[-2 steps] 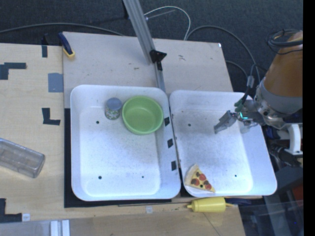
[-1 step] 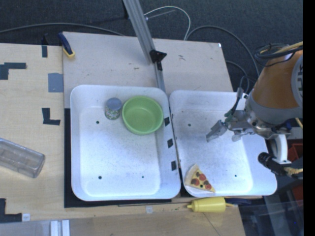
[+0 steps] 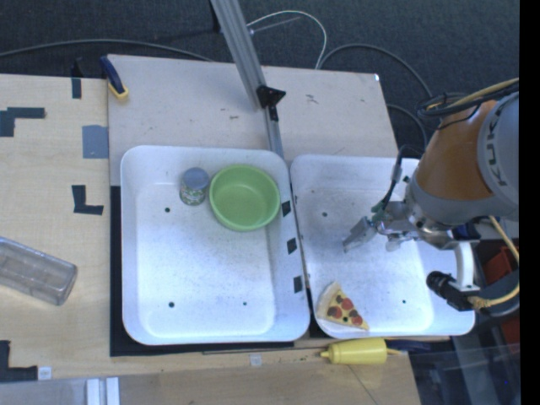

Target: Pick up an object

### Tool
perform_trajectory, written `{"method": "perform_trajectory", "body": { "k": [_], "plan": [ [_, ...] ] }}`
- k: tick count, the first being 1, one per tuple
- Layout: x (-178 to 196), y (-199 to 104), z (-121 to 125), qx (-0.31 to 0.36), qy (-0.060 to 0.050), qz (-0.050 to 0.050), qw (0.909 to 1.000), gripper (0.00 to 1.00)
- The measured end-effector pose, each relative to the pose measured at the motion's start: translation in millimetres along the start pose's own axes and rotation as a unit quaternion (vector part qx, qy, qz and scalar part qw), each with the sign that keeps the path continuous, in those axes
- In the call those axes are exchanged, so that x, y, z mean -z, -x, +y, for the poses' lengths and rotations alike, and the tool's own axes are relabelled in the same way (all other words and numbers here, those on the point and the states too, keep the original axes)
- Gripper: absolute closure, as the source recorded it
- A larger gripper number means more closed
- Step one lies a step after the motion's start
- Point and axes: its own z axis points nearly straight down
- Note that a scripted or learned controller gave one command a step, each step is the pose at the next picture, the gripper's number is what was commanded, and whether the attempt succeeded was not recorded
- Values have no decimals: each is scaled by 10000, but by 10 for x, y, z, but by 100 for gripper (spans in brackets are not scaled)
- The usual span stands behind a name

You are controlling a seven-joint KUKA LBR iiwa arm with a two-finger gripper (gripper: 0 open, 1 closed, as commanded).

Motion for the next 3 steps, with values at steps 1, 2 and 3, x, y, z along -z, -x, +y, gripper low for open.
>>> {"method": "perform_trajectory", "body": {
  "k": [1, 2, 3],
  "plan": [
    [-438, -4, -33, 0, -2, 2, 10000, 0],
    [-316, -11, -24, 8, 13, 4, 10000, 100],
    [202, 93, -1, -4, 50, -10, 10000, 100]
  ]
}}
